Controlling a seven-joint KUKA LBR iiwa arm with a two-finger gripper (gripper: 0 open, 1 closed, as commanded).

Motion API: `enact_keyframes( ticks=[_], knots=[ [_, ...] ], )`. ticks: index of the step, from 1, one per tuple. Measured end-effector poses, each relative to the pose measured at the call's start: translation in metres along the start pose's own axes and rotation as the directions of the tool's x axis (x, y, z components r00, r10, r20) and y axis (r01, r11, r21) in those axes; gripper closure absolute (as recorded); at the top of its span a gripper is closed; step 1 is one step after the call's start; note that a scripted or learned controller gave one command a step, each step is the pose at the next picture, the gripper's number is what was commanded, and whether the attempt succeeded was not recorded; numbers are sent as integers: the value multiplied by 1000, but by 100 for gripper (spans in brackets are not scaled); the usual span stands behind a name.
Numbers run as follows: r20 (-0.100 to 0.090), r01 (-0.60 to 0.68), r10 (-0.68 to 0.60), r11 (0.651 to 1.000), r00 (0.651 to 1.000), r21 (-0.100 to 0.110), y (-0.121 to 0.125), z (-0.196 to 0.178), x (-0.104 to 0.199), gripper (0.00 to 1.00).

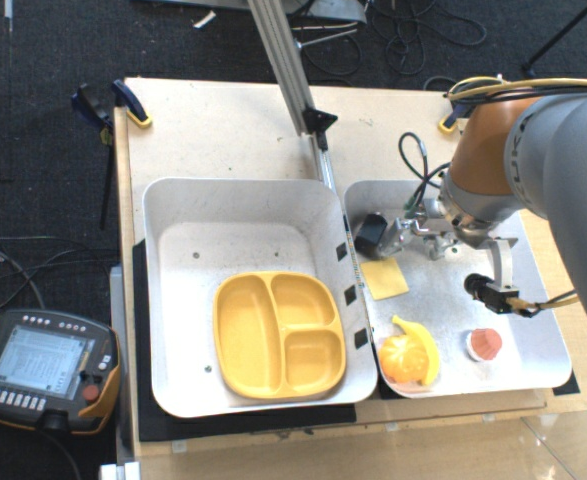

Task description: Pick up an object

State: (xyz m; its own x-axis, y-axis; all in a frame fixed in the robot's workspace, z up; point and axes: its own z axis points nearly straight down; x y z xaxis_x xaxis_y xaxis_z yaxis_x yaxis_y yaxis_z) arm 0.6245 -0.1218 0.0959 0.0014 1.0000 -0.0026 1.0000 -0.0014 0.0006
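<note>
— Toward the upper left of the right bin (445, 313), the end effector (411, 230) hangs over the floor. Whether it is open or closed, I cannot tell from this angle.
— What lies nearest it?
— A small black object (371, 232), just beside it on the left, close to the bin's wall. A flat yellow square (385, 278) lies just below that.
— How should the pick go?
— I'd take the black object as the likeliest choice. Centre over it, stay off the wall, descend straight, close only once it is straddled, then lift slowly.
— And the rest?
— The yellow-orange fruit toy (410, 354) and red disc (485, 344) lie well apart, near the lower edge.
</note>
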Motion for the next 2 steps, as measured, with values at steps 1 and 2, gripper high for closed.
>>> enact_keyframes(
  ticks=[1, 2],
  knots=[
    [-2, 1, -1, 1000, 1000, -1, 0, -10, 2, 100],
    [-2, 1, -1, 1000, 1000, -5, -8, -60, 4, 100]
  ],
)
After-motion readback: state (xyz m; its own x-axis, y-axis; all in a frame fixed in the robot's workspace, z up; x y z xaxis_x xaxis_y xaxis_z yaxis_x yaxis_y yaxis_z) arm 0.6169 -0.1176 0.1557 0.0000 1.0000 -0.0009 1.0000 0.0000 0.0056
